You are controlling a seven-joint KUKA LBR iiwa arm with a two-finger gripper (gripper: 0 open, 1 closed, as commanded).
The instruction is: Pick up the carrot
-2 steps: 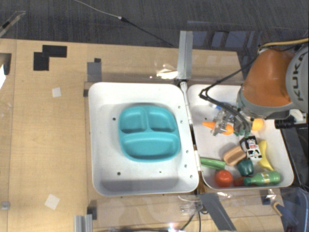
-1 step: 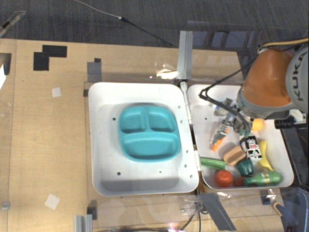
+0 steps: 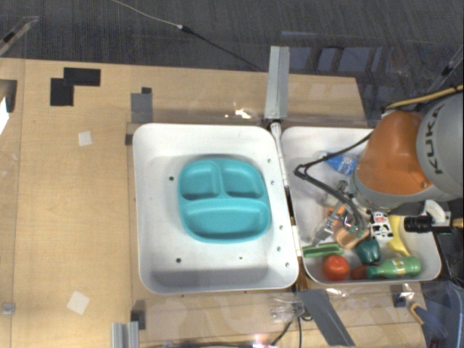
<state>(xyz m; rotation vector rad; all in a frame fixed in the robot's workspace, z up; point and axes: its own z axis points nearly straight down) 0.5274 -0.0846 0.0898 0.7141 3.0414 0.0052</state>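
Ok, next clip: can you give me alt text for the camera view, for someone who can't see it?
A grey robot arm with an orange band reaches from the right into the right white bin, its gripper down among a pile of toy foods, including a carrot and a red tomato. The left white bin holds a teal divided plate.

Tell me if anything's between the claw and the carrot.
Nothing visible: the claw sits right beside the small orange carrot in the right-hand white bin. The round red tomato and green pepper lie lower in view.
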